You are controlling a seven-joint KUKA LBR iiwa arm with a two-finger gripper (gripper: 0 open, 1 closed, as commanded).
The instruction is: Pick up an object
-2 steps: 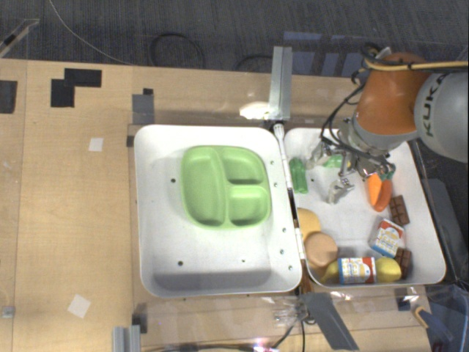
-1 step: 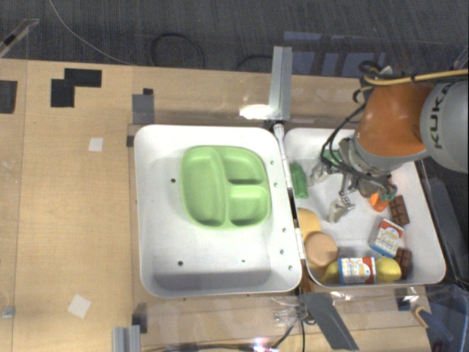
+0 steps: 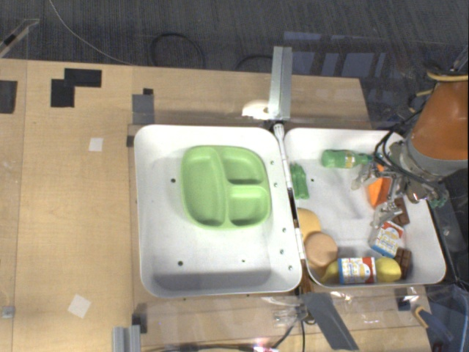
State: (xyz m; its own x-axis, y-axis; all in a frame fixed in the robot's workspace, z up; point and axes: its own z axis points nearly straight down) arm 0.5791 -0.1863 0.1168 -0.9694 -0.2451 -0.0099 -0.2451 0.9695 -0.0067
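Camera view: we hang our end effector (image 3: 393,200) low over the right bin (image 3: 344,196), near the orange thing (image 3: 375,191), so we can grab it. We cannot tell its grip.

I have one camera, fixed high above the pale wooden bench (image 3: 66,218) and looking down at a slant, so the far edge of the bench and a strip of dark carpeted floor (image 3: 183,13) sit along the top of my picture. It stands far enough back to take in both shallow white plastic bins: the left bin (image 3: 157,262) lies near the middle of my view, the right bin (image 3: 432,266) runs toward the right edge. The grey arm with its orange band (image 3: 443,123) enters from the right, partly cut off there.
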